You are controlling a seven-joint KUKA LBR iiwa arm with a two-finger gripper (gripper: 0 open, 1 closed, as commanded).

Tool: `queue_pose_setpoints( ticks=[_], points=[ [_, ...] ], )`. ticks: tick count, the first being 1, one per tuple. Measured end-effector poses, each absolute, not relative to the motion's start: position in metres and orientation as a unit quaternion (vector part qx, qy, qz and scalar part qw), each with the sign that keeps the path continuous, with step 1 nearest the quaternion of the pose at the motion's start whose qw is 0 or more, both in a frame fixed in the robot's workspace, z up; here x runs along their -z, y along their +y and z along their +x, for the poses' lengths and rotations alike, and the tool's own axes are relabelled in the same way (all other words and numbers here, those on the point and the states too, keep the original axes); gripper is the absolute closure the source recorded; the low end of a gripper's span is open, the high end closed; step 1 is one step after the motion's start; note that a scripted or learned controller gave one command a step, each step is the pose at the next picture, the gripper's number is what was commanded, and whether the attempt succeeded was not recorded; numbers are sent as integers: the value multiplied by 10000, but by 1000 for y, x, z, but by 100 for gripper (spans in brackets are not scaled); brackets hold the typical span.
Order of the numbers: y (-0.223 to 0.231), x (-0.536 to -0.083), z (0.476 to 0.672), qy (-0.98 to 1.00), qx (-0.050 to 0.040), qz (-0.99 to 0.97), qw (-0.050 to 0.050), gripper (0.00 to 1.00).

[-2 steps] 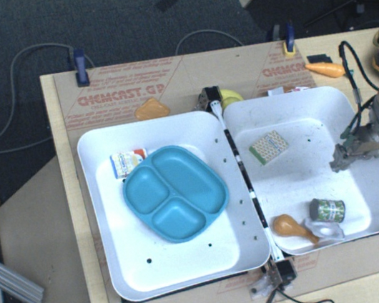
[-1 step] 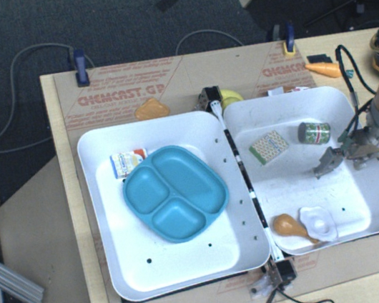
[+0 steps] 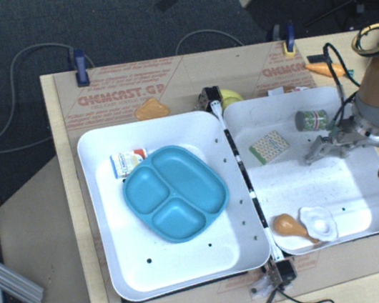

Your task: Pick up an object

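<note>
Gripper point(image 3: 318, 153) low in right bin point(image 3: 375, 216) — can point(image 3: 311, 119) just above it, lying sideways; card point(image 3: 269, 146) to the left. Jaw state: cannot tell.

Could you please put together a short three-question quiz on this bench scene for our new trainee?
1. True or false: the blue divided plate lies in the left bin.
2. Which lies nearest the end effector? A) patterned card B) green can C) pear-shaped toy
3. Fill in: the small carton touches the plate's upper-____ edge.

Key: 1 true; 2 B; 3 left.
</note>
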State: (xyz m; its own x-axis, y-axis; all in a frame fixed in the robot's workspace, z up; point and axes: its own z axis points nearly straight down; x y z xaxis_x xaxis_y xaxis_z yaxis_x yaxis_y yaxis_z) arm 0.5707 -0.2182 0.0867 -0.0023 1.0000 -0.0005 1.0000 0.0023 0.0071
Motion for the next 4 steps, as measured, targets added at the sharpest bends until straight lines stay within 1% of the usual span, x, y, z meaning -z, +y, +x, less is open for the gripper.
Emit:
queue_pose_setpoints(
  ticks=[1,2,3,4],
  points=[
    [-196,-86,659,7093,-23,7049,42,0],
    [-198,-98,656,7080,-5,7062,38,100],
    [-121,-133,666,7086,-12,7056,18,100],
    [-48,-206,631,7073,13,7069,-16,100]
  ],
)
